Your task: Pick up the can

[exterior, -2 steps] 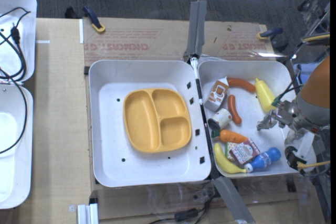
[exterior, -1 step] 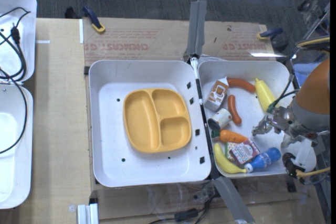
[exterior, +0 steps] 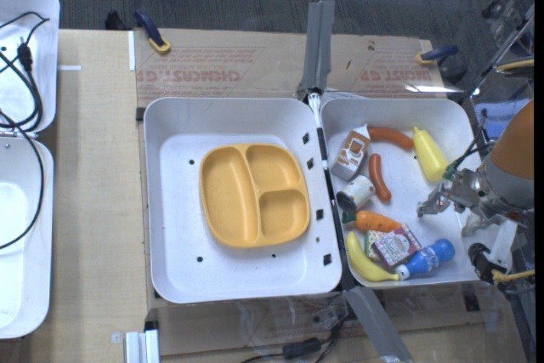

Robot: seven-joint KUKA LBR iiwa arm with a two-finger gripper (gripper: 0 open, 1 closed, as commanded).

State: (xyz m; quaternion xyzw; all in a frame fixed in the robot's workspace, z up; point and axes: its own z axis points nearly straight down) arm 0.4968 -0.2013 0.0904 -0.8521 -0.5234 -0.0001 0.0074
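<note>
Camera view is looking down on both bins, and the gripper (exterior: 451,213) is hanging over the right bin (exterior: 463,116), close to that bin's outer wall. As far as I can make out its fingers are sitting spread apart with nothing between them, so it's gripping nothing at all.

The can (exterior: 358,192) is lying on its side well apart from the gripper, across the bin toward the divider between the two bins, with its dark end pointing at the divider. It's sitting in a crowd: a small carton (exterior: 351,151) is lying just beyond it, a red sausage (exterior: 380,178) is resting right beside it on the gripper's side, and a carrot (exterior: 378,222) is lying just in front of it.

Nearer the gripper, a yellow squeeze bottle (exterior: 429,153) is lying just past its fingers toward the back wall, and a blue bottle (exterior: 428,259) is lying on the near side, next to a red-and-white packet (exterior: 393,247) and a banana (exterior: 365,260). A second sausage (exterior: 391,136) is lying along the back.

Far from the gripper, the left bin (exterior: 170,200) is holding a yellow divided plate (exterior: 255,193).
</note>
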